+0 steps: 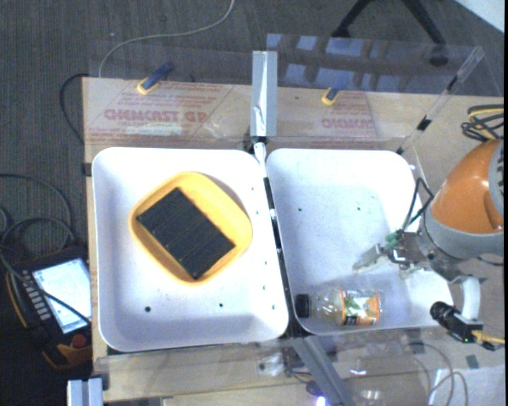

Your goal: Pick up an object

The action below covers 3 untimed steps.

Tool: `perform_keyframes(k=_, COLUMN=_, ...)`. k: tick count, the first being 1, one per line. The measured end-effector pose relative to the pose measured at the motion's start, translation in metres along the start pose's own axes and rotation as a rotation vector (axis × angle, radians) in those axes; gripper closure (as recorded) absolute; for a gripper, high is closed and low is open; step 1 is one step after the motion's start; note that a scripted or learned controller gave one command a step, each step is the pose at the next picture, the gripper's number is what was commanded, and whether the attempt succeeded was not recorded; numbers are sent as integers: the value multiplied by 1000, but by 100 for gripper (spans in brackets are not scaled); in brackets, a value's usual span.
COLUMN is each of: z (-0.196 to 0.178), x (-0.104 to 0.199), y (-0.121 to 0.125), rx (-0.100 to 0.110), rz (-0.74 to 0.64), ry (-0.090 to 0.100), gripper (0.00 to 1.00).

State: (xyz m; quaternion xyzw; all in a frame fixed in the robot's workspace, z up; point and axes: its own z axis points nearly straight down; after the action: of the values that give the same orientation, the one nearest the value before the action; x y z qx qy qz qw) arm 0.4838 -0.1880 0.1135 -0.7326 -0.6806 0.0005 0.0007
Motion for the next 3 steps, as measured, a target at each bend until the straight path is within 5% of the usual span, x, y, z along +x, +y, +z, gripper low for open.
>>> perform_keyframes(k=1, z=22, x=35, y=0, rx=-15, rz=-147, ry=-10, gripper=0)
perform_keyframes(k=2, z=-2, x=26, y=-2, rx=-1, rz=-80, ry=-1, gripper=0)
perform_keyframes(k=3, z=22, x=27, y=0, rx=-8, rz=-212, ry=-3, gripper=0)
